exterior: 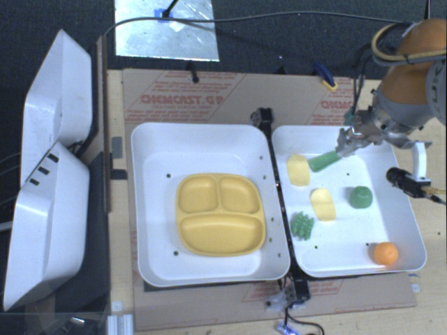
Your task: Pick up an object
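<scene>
I read both white bins as smooth, slightly glossy plastic. Inside the left bin, the yellow divided tray looks like matt plastic. Under the bins: printed brown cardboard sheet, dull. Beyond that sheet, a metal plate, brushed and reflective. Right of the tray, the orange ball looks smooth.

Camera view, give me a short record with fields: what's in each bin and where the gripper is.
left bin: yellow divided plastic plate
right bin: two pale yellow blocks, green round piece, green ridged piece, orange ball, green cylinder
gripper: at the right bin's far edge, on the green cylinder's end
grasp: cannot tell
</scene>
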Robot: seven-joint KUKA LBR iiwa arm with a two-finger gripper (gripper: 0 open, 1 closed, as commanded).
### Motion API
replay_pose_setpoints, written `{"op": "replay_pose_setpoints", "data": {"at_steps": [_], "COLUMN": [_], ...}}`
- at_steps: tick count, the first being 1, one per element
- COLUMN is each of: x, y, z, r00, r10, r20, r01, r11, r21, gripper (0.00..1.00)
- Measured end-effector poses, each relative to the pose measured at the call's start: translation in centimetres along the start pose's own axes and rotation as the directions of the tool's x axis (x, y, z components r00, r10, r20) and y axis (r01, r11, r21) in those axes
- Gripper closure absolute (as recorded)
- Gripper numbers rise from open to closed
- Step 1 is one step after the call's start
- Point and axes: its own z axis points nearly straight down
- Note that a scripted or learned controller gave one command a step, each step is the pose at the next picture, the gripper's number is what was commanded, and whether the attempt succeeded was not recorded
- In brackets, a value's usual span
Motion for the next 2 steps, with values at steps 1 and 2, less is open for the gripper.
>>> {"op": "replay_pose_setpoints", "data": {"at_steps": [1, 2], "x": [0.0, 5.7], "y": [0.1, -2.3], "z": [-1.7, -1.6], "r00": [1.000, 1.000], "r10": [-0.001, -0.005], "r20": [-0.001, -0.002], "r01": [0.001, 0.005], "r11": [1.000, 1.000], "r21": [0.004, 0.005], "gripper": [1.00, 1.00]}}
